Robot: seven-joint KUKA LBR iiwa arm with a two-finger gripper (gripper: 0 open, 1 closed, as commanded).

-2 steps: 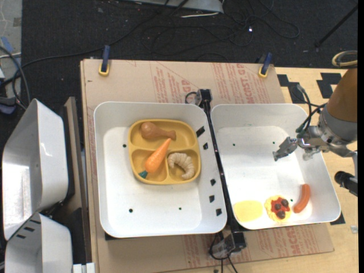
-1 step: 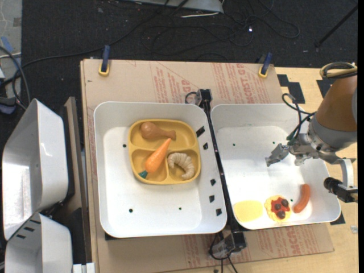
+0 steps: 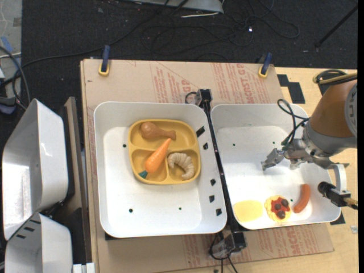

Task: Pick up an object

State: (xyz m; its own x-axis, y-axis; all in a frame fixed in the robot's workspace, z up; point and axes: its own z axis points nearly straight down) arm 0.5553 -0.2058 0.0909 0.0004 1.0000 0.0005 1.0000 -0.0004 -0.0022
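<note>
Tool hangs over bare right-bin floor, whether spread or pressed I cannot tell; sausage lies nearer, by the right wall; descending here would likely grasp nothing.

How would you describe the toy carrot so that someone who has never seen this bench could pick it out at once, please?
Find the left white bin, which holds a yellow divided plate. The carrot lies slantwise across the plate's middle, between the brown drumstick and the pale shrimp. It alone is orange and tapered, with a green stub at its lower end.
</note>
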